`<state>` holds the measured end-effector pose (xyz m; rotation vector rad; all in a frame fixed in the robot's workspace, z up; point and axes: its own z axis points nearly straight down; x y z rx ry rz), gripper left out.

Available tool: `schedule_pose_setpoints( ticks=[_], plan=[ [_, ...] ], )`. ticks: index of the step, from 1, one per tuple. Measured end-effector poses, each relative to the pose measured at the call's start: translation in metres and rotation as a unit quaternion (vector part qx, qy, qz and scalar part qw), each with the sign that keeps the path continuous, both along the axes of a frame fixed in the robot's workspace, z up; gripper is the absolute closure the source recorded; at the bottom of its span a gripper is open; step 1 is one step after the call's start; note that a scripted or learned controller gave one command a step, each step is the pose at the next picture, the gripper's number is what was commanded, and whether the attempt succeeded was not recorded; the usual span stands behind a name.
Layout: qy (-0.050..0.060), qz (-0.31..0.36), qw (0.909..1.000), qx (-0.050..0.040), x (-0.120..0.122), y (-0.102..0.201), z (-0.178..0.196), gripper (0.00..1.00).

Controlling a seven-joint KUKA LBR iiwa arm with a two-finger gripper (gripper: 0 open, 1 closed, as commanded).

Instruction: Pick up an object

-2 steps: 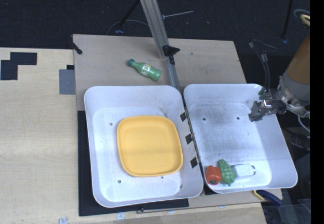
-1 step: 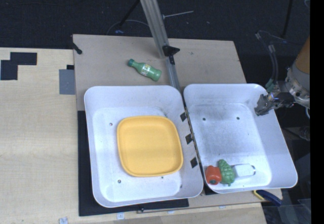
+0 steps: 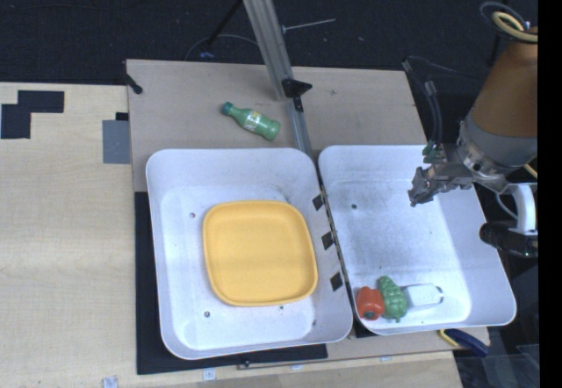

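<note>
Camera view, from my seat: two bins, one yellow plate, one green bottle; my tool hangs, grip unclear.

- left bin: white, with a plain yellow plate in it.
- right bin: white, finely speckled grey on its floor.
- right bin contents: red item, green knobbly item, white item.
- bottle: green, pale label.
- bench: tan.
- arm: orange band, grey below.
</note>
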<state>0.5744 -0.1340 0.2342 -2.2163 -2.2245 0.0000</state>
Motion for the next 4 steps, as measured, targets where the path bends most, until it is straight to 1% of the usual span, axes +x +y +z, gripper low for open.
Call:
schedule_pose_setpoints(
  ticks=[1,2,3,4],
  plan=[
    [-0.001,0.0,1.0,-0.0002,0.007,0.048,0.005,1.0],
    [0.0,0.0,1.0,-0.0002,0.011,0.099,-0.006,1.0],
    [-0.001,0.0,1.0,-0.0002,0.003,0.156,0.002,1.0],
    [0.0,0.0,1.0,-0.0001,0.006,0.199,0.002,1.0]
  ],
)
